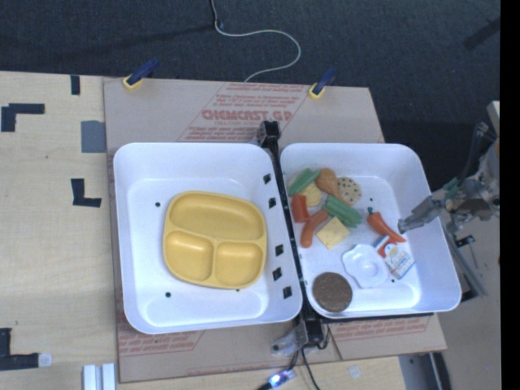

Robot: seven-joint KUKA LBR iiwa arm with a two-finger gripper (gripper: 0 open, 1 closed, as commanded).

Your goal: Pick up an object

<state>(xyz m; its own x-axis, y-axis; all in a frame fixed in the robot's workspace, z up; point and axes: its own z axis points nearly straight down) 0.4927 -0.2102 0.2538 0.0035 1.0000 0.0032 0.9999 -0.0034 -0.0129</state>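
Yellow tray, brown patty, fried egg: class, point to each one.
Yellow tray (215, 240), camera view, centre divider.
Brown patty (332, 291), camera view, middle of its top.
Fried egg (364, 265), camera view, its white.

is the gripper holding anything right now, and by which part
Nothing is held. The gripper sits at the right bin's right edge, with no toy food between its fingers.

I see both white bins (130, 218) as smooth, slightly glossy plastic, and the yellow divided plate (215, 240) in the left one looks like the same kind of plastic with a softer, satin sheen. Under them lies a matt brown cardboard sheet (244, 112) with red print, resting on a pale, wood-look tabletop (41, 242). The toy food (329, 218) in my right bin looks like smooth moulded plastic, and the floor beyond is dark, rough carpet (97, 15).
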